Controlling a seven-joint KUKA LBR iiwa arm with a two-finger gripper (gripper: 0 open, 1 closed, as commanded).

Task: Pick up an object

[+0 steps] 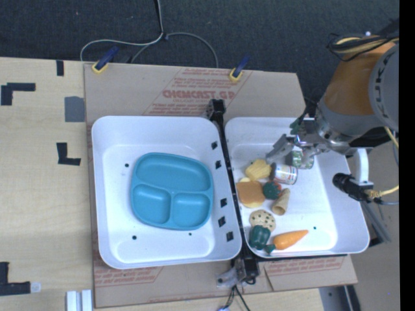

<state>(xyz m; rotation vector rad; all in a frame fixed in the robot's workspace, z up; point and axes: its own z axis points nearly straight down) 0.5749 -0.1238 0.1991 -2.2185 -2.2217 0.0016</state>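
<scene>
My gripper (292, 155) hangs over the right bin (324, 235) near its back middle. Its fingers are spread open with nothing between them. Just below it a small silver can (284, 173) lies on its side. Around the can lie a yellow food piece (257, 169), a tan bun (249, 192), a small green and red piece (271, 190) and an ice cream cone (281, 201). Nearer the front edge are a spotted cookie (262, 219), a dark green piece (259, 236) and an orange carrot (289, 239).
The left bin (110, 173) holds a blue divided plate (171, 191). A black divider (224, 173) runs between the two bins. The orange and grey arm (356, 89) comes in from the right, over the right bin's far corner.
</scene>
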